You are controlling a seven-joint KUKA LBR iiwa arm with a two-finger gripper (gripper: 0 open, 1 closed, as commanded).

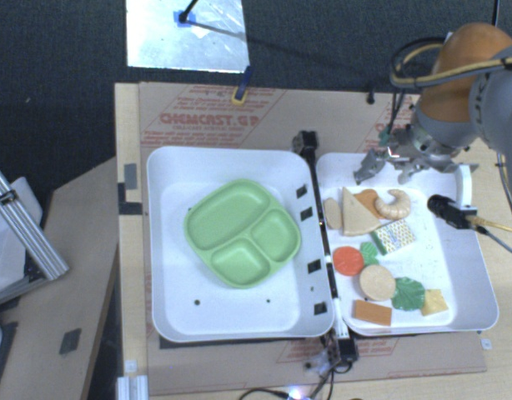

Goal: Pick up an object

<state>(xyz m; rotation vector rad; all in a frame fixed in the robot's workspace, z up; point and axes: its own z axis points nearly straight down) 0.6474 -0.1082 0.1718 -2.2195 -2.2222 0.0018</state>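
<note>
My gripper [386, 168] hangs over the far edge of the right bin [481, 283], its two fingers spread open with nothing between them. Just in front of it lie a tan wedge [351, 212], an orange-brown piece [369, 197] and a pale shrimp [395, 204]. Nearer the front of that bin are a green-and-yellow checked packet [394, 237], a red disc [348, 261], a round tan biscuit [377, 283], a green leaf [408, 293], a yellow piece [435, 302] and an orange block [372, 312].
The left bin [168, 307] holds a green divided plate [243, 233]. A black divider with clips [316, 223] runs between the bins. A black cylinder on a cable [449, 210] hangs off the arm over the right bin's right side. A shiny sheet [188, 23] lies beyond the bench.
</note>
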